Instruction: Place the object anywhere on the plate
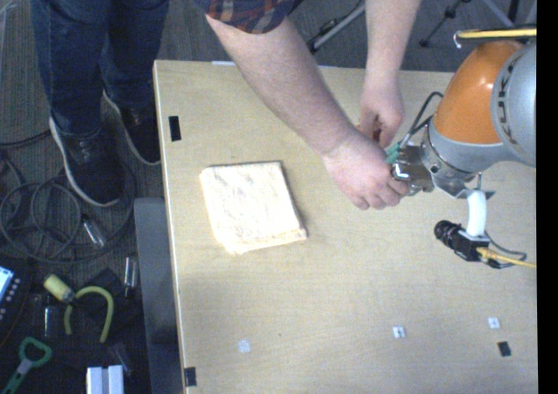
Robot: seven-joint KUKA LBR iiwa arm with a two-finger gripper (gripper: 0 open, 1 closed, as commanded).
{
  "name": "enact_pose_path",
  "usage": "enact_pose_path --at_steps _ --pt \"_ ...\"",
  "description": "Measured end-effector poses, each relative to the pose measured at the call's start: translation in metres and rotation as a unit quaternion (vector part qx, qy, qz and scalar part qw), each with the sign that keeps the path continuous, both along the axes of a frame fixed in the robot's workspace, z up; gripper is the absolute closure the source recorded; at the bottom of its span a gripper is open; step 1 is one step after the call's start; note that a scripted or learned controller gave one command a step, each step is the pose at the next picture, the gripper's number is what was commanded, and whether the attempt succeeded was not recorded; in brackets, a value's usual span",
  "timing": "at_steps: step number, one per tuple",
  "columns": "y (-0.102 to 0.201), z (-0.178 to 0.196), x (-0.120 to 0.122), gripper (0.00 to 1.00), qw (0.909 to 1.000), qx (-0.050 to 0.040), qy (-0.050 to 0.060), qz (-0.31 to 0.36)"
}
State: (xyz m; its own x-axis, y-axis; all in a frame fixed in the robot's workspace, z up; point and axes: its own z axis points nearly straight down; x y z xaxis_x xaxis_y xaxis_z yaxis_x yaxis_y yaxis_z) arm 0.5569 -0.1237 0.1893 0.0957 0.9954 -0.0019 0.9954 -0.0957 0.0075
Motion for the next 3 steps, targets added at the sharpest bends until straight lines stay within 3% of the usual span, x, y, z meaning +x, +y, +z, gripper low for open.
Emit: enact_pose_path --at_steps 1,2,3 --pt "-0.012 0.145 -0.011 1.0 0.9995 -0.0005 0.005 0.03" --pt "0.037 0.129 0.083 1.0 0.9955 -0.0004 0.005 -0.095" --pt "0.168 0.193 0.112 1.0 0.9978 -0.0002 0.005 -0.067"
